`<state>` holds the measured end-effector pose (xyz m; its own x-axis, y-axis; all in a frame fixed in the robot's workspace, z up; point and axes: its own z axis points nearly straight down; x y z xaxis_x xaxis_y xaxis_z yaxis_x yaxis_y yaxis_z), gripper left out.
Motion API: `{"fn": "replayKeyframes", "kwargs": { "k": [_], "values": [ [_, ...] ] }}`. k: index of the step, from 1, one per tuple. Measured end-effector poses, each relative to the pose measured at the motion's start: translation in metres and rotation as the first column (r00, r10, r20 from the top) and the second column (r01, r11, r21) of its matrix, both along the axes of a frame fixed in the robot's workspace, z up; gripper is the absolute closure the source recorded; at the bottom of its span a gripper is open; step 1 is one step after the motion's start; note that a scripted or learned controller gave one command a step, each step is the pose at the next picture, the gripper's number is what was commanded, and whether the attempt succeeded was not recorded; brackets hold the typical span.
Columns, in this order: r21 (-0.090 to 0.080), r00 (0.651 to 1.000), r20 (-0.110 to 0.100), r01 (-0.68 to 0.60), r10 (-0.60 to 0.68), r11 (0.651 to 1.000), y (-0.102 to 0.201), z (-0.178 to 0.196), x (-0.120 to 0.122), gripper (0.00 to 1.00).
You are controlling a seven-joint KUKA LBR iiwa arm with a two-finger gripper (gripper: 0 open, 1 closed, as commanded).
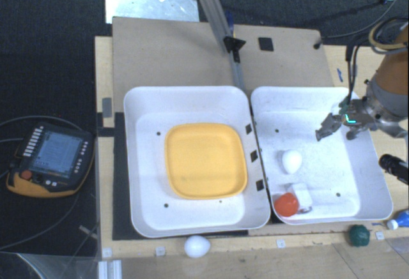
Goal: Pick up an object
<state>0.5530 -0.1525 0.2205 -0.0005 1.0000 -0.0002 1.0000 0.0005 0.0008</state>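
From the camera view, you see the gripper (340,129) spread wide with nothing in it, poised above the right bin (364,163) near its far right corner. The white egg (292,161) lies mid-bin; an orange ball (286,205) sits at the near left corner. You are in the approach: next, move toward the egg, descend, then close.

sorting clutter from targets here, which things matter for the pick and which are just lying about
For the job:
- tool, above the right bin
- white egg-shaped object in the right bin
- red object at that bin's near edge
- small white block beside the red object
- yellow plate in the left bin

Lying about:
- white egg on the bench, outside the bins
- green object
- teach pendant on the floor
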Motion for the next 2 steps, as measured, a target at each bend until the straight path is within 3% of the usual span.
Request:
{"fn": "replayKeyframes", "kwargs": {
  "k": [1,2],
  "values": [
    [0.0,1.0,0.0,0.0,0.0,1.0,0.0,0.0,0.0,0.0],
    [0.0,1.0,-0.003,0.0,0.0,1.0,0.007,-0.044,-0.003,0.0]
  ]
}}
